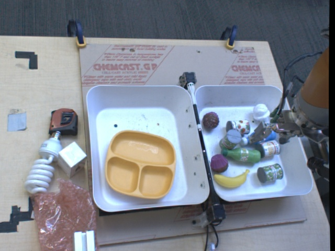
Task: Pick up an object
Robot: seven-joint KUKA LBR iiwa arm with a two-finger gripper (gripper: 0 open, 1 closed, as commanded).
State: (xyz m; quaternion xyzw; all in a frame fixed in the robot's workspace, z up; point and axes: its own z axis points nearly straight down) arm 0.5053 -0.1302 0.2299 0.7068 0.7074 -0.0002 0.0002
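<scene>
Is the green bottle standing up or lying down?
Lying down. The green bottle rests on its side in the right bin, its long side running left to right, just above the banana.

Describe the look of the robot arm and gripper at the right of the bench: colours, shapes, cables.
The arm enters from the right as a rounded orange band over a grey wrist section. Thin dark cables loop beside it, above and below. The gripper is a cluttered grey and dark metal assembly reaching over the right bin's edge; its finer details are too small to tell.
</scene>
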